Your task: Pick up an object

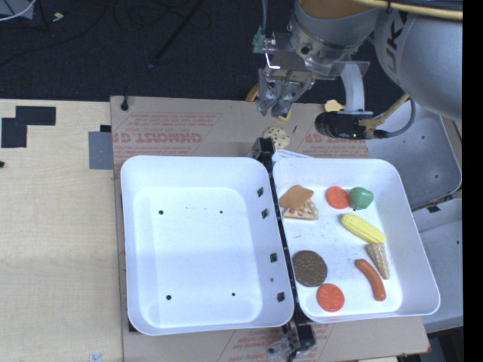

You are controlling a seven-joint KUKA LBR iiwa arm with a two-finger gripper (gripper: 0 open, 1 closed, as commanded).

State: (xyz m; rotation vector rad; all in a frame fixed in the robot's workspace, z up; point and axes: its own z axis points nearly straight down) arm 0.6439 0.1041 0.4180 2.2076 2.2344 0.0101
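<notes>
My gripper (pixel 278 104) hangs high above the cardboard behind the two bins, over the divide between them. Just below it a pale speckled cookie (pixel 276 136) lies on the cardboard outside the bins. The right bin (pixel 411 225) holds a toast wedge (pixel 298 202), a red tomato (pixel 337 197), a green pepper (pixel 362 197), a yellow corn cob (pixel 362 228), a tan cone (pixel 379 260), a sausage (pixel 370 278), a brown disc (pixel 309 268) and an orange-red disc (pixel 330 298). Nothing is visibly held in the gripper.
The left bin (pixel 139 240) sits beside the right one, joined by a black hinge strip (pixel 273 232). Both rest on a cardboard sheet (pixel 189 130). The arm's grey body fills the upper right.
</notes>
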